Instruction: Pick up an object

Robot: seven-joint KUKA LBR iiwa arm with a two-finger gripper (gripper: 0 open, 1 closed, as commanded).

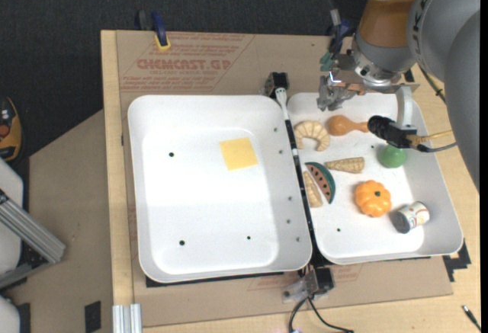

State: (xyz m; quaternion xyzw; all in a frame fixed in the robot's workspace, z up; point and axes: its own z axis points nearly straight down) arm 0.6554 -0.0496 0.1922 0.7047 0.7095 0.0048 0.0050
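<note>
Now the gripper hovers above the right bin.

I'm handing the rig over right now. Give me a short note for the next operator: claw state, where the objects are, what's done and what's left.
Claw: over the far edge of the right white bin, above the toys; whether it is open or shut cannot be told, and nothing shows between its fingers.
Right bin: beige croissant, tan pear-shaped gourd, green round piece, beige cone, watermelon slice, orange pumpkin, small grey-and-white can.
Left white bin: one flat yellow square.
Done: no pick visible.
Left: grasp and lift one object; croissant and gourd lie nearest the claw.
</note>
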